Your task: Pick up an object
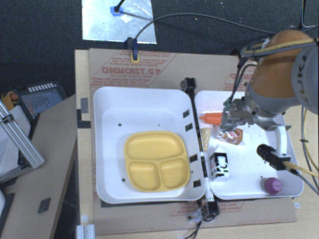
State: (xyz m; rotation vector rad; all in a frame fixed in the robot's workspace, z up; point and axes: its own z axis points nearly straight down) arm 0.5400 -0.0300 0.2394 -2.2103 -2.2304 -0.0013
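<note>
Gripper (pixel 232 125) sits low in the right bin (pixel 286 183), its tip over a small brown-and-white packet (pixel 234 136). Wrist housing and cabling mask the tip; whether the pincer is apart or together cannot be told, nor whether it touches the packet. An orange item (pixel 212 117) lies just left of the gripper, its right end hidden behind it. Black-and-white block (pixel 220 166) rests near the divider; purple object (pixel 272 185) lies at the near right corner. Left bin (pixel 107 128) holds a yellow compartment tray (pixel 155 160).
</note>
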